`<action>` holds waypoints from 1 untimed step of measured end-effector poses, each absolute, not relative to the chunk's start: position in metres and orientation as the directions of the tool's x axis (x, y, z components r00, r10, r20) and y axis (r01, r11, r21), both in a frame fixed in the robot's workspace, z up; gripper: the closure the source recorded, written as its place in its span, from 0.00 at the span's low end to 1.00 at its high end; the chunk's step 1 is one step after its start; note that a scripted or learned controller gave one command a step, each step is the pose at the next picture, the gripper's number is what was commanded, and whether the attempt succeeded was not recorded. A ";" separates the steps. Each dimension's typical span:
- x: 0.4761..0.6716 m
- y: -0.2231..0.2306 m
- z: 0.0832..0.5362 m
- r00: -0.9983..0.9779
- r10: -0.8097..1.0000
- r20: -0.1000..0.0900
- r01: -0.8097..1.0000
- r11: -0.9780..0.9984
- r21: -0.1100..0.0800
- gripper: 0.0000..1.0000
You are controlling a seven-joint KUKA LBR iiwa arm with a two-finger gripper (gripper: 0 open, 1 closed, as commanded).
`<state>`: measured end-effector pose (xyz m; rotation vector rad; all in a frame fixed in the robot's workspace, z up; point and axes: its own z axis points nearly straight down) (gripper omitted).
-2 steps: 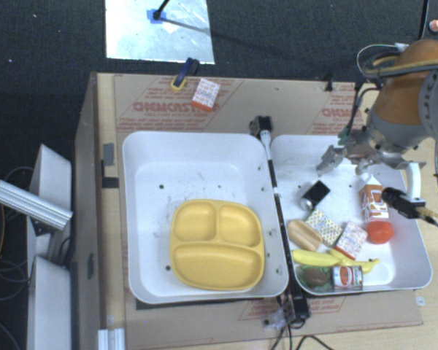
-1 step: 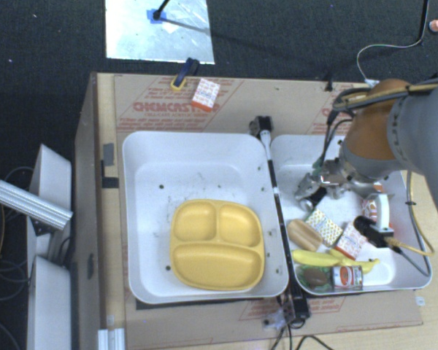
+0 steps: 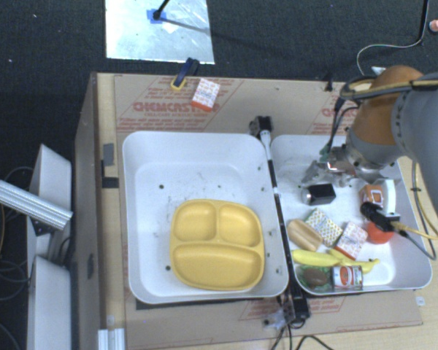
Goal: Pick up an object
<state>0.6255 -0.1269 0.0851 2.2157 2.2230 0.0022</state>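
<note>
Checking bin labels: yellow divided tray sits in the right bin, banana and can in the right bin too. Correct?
Not quite. The camera view shows the yellow divided tray in the left bin, not the right. The banana and can are in the right bin, as you said.

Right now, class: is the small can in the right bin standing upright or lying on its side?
Lying on its side. The can shows its long labelled side, lengthways along the right bin's near wall, beside the banana.

arm (image 3: 416, 122) cut off at right edge, tool (image 3: 327, 172) fingers blurred, can (image 3: 347, 277) label unreadable
</note>
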 end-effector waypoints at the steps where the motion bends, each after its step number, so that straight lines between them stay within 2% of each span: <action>1: 0.626 -0.127 0.096 -0.005 1.000 -0.001 1.000 0.005 0.005 1.00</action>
